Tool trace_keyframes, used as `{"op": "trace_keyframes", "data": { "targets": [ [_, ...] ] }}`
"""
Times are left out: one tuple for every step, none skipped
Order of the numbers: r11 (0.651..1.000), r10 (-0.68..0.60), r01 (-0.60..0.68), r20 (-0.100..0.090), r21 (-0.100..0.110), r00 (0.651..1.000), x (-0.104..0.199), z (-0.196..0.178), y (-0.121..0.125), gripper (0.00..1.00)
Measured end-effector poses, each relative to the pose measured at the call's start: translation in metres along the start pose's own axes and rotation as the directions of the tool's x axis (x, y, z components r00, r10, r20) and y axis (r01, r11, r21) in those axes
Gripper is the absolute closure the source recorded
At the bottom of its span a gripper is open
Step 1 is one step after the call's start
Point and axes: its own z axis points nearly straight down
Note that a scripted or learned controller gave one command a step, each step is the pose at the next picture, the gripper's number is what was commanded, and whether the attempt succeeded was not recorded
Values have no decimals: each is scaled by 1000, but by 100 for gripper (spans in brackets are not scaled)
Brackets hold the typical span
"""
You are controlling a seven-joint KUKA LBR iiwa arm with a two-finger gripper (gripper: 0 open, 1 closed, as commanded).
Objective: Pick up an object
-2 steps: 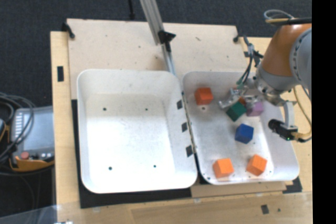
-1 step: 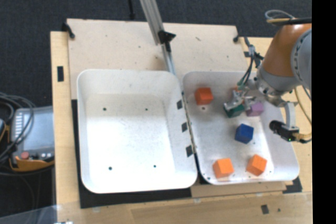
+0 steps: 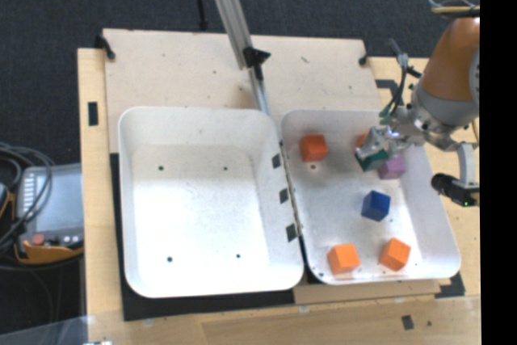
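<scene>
My gripper [image 3: 373,155] hangs over the back of the right bin [image 3: 428,210], reaching in from the right. A purple block [image 3: 393,167] lies just beside and below it, partly covered by the gripper. A sliver of orange [image 3: 361,141] shows behind the gripper. An orange cube [image 3: 314,148] sits to its left. A blue cube [image 3: 375,205] lies in the middle of the bin, and two orange blocks [image 3: 343,258] [image 3: 395,253] rest near the front wall.
The left bin [image 3: 137,174] stands beside the right one. A slanted metal pole [image 3: 230,4] rises from behind the bins. A pendant device [image 3: 44,210] lies off the bench at the left.
</scene>
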Motion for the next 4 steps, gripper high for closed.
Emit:
{"op": "trace_keyframes", "data": {
  "targets": [
    [1000,-7,7,0,0,1000,6,-46,-1,100],
    [1000,-9,9,0,1,1000,5,-84,1,100],
    [1000,-9,9,0,7,1000,56,-69,-9,100],
    [1000,-8,8,0,7,1000,99,-58,-18,100]
  ]
}}
